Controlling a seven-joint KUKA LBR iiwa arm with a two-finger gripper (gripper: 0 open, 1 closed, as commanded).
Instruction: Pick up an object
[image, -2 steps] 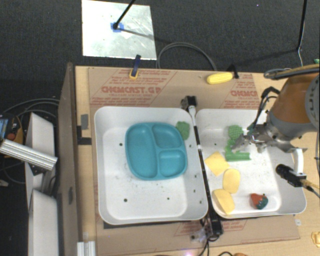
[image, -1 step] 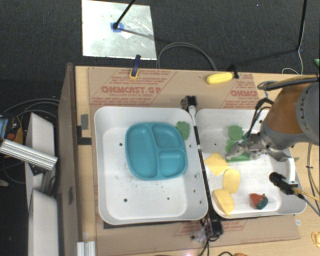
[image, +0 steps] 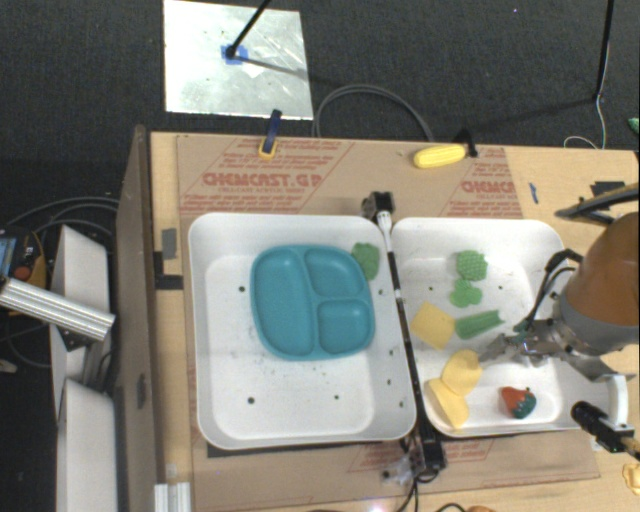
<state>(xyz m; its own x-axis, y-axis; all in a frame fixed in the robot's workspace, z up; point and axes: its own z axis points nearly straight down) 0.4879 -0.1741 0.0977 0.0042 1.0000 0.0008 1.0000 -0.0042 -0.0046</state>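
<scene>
The gripper (image: 497, 347) sits low in the right bin (image: 535, 235), toward the lower right of the frame, its thin fingers pointing left, but whether they are spread or closed cannot be told from this view; nothing is visibly held between them. Their tips come close to a pale yellow piece (image: 461, 371), which lies just below and left of them, and to a long green piece (image: 477, 323) just above. A yellow block (image: 433, 325) rests left of the long green piece, and another yellow piece (image: 449, 406) lies at the bin's lower left corner. Two bumpy green pieces (image: 470, 265) (image: 464, 294) lie higher up, near the middle of the bin. A small red and green object (image: 518, 401) sits below the gripper, near the bin's lower wall. Behind the gripper the arm (image: 605, 295), showing its orange band, fills the right edge. The left bin (image: 225, 405) holds a blue divided tray (image: 311, 301), with a green piece (image: 366, 260) touching its upper right corner. A yellow object (image: 438, 155) lies on the cardboard above the bins.
</scene>
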